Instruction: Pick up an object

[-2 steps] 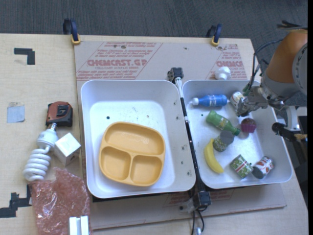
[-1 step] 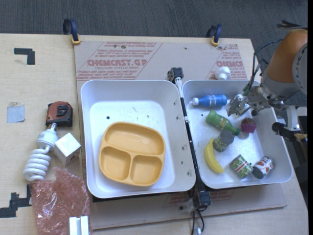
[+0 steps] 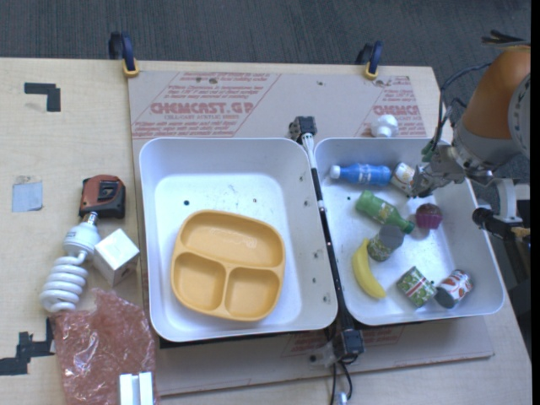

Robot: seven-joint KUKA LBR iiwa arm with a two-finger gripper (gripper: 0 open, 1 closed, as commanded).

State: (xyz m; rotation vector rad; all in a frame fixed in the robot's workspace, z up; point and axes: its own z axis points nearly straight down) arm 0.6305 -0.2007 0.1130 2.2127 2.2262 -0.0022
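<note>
The grey arm's gripper (image 3: 419,182) hangs low over the far right part of the right white bin (image 3: 487,264), just beside a blue plastic bottle (image 3: 361,174) and above a dark purple round fruit (image 3: 429,217). Nearby lie a green bottle (image 3: 381,209) and a yellow banana (image 3: 365,272). A yellow divided tray (image 3: 228,264) fills the left bin (image 3: 160,201).

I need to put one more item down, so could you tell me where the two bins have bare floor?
The left bin has bare floor along its back, behind the yellow divided tray, and a strip on each side. The right bin is crowded: blue bottle, green bottle, banana and small cans, with the gripper at the back. Only its front-left corner is bare.
</note>
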